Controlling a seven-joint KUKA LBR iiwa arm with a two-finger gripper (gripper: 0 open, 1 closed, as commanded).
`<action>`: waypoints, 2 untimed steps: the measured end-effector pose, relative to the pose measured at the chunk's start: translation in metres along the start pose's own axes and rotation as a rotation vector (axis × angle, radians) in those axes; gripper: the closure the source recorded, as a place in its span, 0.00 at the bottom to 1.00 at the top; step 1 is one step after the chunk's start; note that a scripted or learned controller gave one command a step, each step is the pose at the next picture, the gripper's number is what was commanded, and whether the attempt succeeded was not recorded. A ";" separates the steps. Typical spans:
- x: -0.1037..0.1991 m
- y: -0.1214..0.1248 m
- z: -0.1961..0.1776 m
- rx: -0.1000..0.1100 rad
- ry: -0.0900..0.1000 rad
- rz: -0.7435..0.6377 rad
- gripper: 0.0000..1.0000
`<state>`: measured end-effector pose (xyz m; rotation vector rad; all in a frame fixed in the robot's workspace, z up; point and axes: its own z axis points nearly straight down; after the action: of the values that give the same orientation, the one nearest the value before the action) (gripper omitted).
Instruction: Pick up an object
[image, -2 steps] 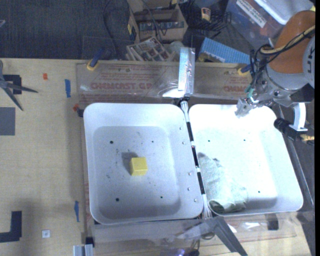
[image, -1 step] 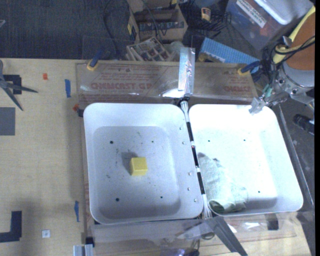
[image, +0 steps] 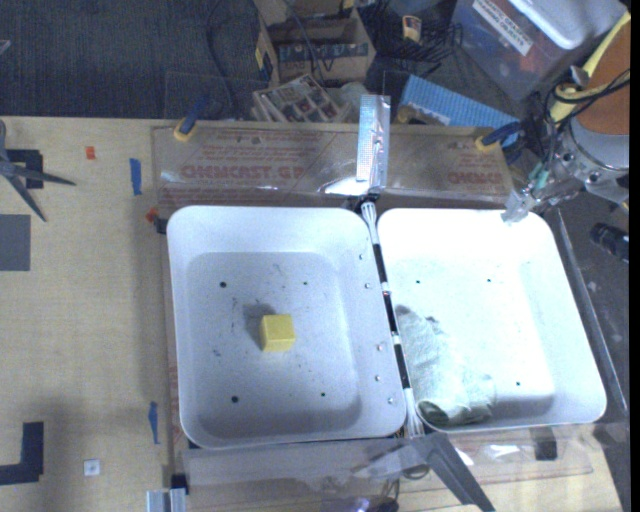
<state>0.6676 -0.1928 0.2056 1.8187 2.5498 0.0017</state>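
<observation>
Gripper (image: 522, 203) is hanging over the far corner of the right bin (image: 575, 330); I cannot tell its state. Yellow block (image: 278, 332) is lying in the left bin (image: 190, 300), apart from the walls. Coming straight down over it seems best.

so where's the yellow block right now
In the camera view, the yellow block sits near the middle of the left bin, apart from the rolled grey cloth lying in the right bin.
</observation>
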 end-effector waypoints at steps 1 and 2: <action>-0.001 0.000 -0.011 -0.004 -0.004 0.000 1.00; 0.007 0.002 0.062 0.005 0.007 -0.205 1.00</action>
<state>0.6676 -0.1863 0.1438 1.5522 2.7303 0.0006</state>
